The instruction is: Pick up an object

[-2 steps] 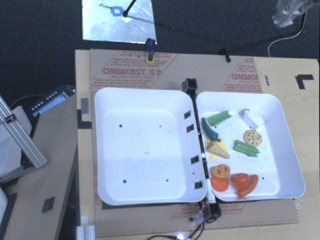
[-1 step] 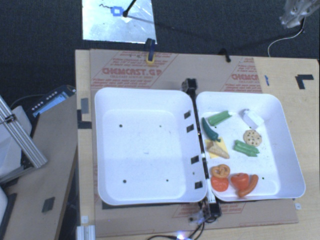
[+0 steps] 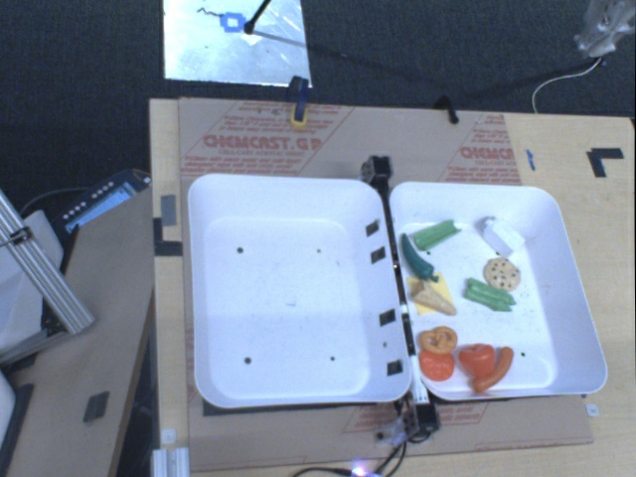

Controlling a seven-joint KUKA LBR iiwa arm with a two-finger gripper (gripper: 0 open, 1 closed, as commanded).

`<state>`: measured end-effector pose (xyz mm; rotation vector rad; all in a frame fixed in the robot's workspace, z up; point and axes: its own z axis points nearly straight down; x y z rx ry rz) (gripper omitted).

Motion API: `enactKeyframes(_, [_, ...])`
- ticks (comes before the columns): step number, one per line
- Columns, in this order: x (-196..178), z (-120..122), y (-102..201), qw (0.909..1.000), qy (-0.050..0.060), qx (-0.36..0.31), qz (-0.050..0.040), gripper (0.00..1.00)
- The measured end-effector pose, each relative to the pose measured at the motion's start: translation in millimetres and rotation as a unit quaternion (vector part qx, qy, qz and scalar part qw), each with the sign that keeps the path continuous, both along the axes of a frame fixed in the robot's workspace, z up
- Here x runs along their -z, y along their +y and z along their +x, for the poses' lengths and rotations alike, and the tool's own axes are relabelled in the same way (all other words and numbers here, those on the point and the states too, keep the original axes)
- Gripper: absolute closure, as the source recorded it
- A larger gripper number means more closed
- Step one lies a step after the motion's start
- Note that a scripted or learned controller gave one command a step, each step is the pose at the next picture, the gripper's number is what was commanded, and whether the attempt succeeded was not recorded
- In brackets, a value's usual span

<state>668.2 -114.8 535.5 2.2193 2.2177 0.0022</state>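
Bench: brown board under two white bins clipped together along the middle, so they stay put during picks.

Left bin: bare white floor, a few dark marks. Probably the drop side.

Right bin: all the candidates are here, scattered loose as toy food, mostly toward the divider side and the near edge.

Items, roughly by size:
- red piece, touching an orange-red sausage shape, near-left corner
- two orange rounds, stacked close, just beside the red piece
- yellow wedge, near the divider
- light green pod and dark green pod, close together, right by the divider
- green beans piece, just beside the cookie
- white block, apart from the rest

My gripper: I take it to be the blurred pale shape at the top right corner, over the dark floor, well apart from both bins. Too blurred to tell whether it's spread or pressed together; nothing visibly in it. Wrist angle unreadable.

Judgement: pick not started. White block or cookie look like the easiest targets, since they have free space around them. The near-corner cluster risks a double grab, and the pods by the divider risk a wall hit.
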Motion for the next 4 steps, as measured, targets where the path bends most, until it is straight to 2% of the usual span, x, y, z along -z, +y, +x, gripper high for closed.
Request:
enactKeyframes(2, [-0.1,0.0,-35.1,1.0000,0.000,0.000,-0.0001,1.00])
enactKeyframes(4, [-0.1,0.1,-28.8,1.0000,0.000,-0.002,0.0002,1.00])
